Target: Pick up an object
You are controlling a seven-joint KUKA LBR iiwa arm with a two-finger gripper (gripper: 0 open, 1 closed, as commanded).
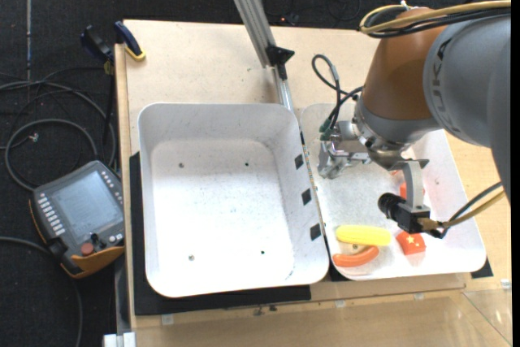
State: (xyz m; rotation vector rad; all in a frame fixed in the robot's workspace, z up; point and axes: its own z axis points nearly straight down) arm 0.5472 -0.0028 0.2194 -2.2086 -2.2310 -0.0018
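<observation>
My gripper (335,162) hangs low over the upper left part of the right bin (455,199), close to the wall between the two bins. Nothing shows in it. A yellow banana-shaped piece (363,236) lies near the bin's front, with a curved orange-red piece (356,258) just in front of it. To their right sits a small orange-red block (412,243). A bit of another red thing (402,191) peeks out beside the wrist, mostly hidden by the arm.
The left bin (154,175) stands beside the right one, sharing a raised wall (305,183). A slanted metal rail (248,0) runs down to the bins' back edge. The bulky arm covers the right bin's back half.
</observation>
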